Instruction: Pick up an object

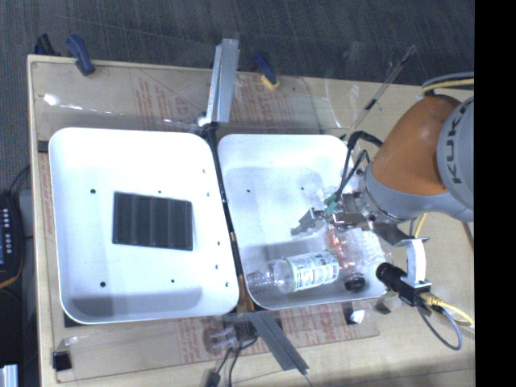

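Bottle [297,271] of clear plastic, lying on its side along the near wall of the right bin [270,156], label around its middle, narrow end pointing left toward the divider between the bins. Just right of it, touching or nearly so, a crumpled clear wrapper [355,248] with reddish print, and a small dark round thing [354,282] close to the bin's near right corner. More crinkled clear plastic [316,190] further in, around the bin's middle.

Gripper [313,218] low inside the right bin, above and slightly beyond the bottle, apart from it, amid the clear plastic. Whether its fingers are spread or pressed together: cannot tell, since tangled with glare and film. Nothing plainly seen pinched between them.

Arm [419,160] reaching in from the right, grey with a broad orange band, bent over the right bin's right edge, cables trailing toward the near right.

Left bin [81,160] beside it, white, holding a flat dark rectangular panel [152,221] with ribbed stripes, lying near the centre.

Both bins seated on a pale wooden bench [48,95], blue clamps [79,55] at its far edge, a grey metal bar [222,79] running from the far side to the gap between the bins.
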Controlling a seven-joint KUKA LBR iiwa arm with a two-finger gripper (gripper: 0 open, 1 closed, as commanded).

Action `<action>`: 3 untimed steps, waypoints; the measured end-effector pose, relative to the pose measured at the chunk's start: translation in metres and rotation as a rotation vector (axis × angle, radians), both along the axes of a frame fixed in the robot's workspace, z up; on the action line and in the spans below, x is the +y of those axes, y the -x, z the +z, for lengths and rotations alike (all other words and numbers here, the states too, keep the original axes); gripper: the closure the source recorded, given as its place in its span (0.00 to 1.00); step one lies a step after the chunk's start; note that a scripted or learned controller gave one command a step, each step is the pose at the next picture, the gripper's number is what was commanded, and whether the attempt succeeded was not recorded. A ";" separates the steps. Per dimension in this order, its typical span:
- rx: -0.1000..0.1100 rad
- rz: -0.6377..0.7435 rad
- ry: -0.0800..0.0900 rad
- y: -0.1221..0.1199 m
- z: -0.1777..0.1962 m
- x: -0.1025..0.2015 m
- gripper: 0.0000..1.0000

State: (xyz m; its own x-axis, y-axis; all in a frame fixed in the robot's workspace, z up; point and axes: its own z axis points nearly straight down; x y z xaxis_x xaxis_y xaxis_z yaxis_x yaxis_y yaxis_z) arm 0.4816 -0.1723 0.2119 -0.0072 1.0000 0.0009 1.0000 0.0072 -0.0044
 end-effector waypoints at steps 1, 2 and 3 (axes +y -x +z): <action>0.000 0.084 -0.001 0.005 -0.006 0.042 0.00; -0.003 0.149 0.000 -0.017 -0.023 -0.006 0.00; -0.001 0.202 -0.002 -0.025 -0.062 -0.038 0.00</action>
State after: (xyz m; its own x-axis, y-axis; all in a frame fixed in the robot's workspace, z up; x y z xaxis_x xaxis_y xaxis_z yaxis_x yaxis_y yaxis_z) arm 0.5070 -0.2102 0.1497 -0.2073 0.9783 0.0026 0.9783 0.2073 -0.0037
